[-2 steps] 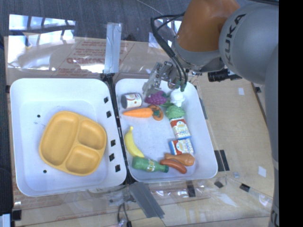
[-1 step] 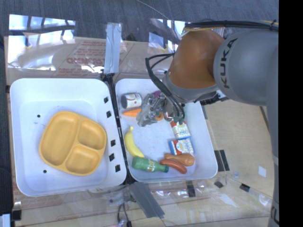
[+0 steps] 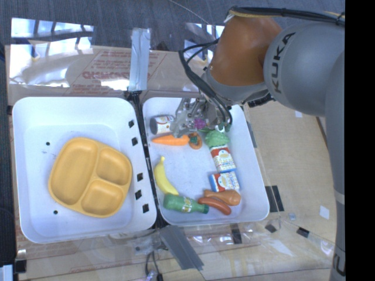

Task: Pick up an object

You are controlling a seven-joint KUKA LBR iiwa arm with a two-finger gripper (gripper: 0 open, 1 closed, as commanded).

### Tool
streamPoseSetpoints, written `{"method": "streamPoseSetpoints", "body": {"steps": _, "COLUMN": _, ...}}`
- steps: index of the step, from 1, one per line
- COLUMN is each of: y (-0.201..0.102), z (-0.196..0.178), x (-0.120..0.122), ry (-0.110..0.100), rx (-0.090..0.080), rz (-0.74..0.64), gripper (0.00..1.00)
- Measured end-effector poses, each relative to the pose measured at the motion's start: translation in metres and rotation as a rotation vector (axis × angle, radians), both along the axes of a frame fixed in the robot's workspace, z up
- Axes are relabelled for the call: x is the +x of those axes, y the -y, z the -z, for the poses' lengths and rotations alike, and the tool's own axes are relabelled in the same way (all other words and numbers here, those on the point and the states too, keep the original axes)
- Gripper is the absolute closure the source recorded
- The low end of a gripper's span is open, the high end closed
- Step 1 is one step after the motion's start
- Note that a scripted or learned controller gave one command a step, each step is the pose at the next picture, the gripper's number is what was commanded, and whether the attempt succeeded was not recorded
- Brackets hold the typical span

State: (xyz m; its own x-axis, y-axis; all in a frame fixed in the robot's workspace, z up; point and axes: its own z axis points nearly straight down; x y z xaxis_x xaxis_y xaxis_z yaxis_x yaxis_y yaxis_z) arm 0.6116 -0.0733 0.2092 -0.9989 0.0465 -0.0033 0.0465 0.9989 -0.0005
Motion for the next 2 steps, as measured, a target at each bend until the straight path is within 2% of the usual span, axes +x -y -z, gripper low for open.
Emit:
{"method": "streamPoseSetpoints", "body": {"steps": 1, "y": 0.038, "z": -0.007, "x": -0.038, "ry": -0.003, "rx": -0.001, "rz": -0.385, "gripper": 1.00}}
{"method": "streamPoseSetpoints", "body": {"steps": 2, "y": 0.024, "z": -0.013, "x": 0.005, "ry": 0.000, "rx": -0.001, "rz": -0.440, "gripper": 1.00}}
